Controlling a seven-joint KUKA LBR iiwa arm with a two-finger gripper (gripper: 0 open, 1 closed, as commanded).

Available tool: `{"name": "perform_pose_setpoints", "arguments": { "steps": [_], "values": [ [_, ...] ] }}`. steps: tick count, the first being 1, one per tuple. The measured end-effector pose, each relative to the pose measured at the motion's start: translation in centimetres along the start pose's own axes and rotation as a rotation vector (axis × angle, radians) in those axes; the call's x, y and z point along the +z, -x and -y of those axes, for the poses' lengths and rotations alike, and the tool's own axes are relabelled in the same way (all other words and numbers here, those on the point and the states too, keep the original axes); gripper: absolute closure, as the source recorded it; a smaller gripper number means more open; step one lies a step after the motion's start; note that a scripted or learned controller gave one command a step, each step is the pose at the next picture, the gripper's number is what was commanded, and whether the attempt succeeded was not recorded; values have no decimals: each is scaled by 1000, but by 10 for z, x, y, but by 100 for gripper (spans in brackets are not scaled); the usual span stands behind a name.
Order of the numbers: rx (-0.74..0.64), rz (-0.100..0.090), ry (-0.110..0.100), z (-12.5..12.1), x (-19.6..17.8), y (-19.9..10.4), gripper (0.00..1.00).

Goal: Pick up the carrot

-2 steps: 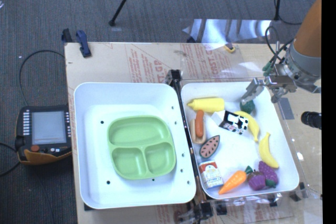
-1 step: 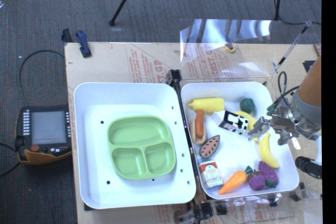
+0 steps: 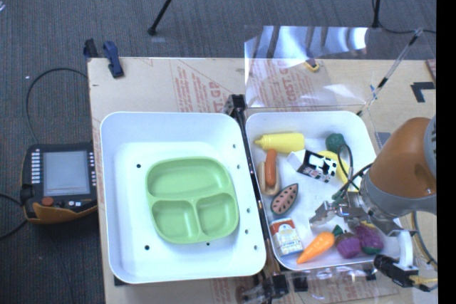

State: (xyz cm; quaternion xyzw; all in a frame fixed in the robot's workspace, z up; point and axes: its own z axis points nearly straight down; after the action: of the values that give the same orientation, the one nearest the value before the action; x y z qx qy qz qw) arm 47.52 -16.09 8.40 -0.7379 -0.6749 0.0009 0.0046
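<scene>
Two white bins sit side by side. The left bin (image 3: 121, 153) holds one green divided plate (image 3: 191, 198) with three compartments. The right bin (image 3: 313, 117) holds one carrot (image 3: 317, 246) near its front edge, one yellow bottle (image 3: 282, 142), one hot dog (image 3: 270, 171), one small carton (image 3: 286, 236), one black-and-white cow toy (image 3: 318, 165) and purple grapes (image 3: 358, 241). The gripper (image 3: 333, 210) hangs just above the carrot; finger spread cannot be determined. The arm (image 3: 402, 171) covers the bin's right side.

Grey arm from right, end effector (image 3: 333, 212) lowered, fingers apparently parted
</scene>
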Motion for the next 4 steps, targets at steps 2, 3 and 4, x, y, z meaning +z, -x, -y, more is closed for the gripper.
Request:
{"name": "perform_pose_setpoints", "arguments": {
  "steps": [2, 3, 4],
  "values": [
    [74, 2, 6, 0, -115, -27, 100],
    [77, 2, -1, 2, -111, -26, 0],
    [-227, 1, -1, 1, 0, -5, 0]
  ]
}}
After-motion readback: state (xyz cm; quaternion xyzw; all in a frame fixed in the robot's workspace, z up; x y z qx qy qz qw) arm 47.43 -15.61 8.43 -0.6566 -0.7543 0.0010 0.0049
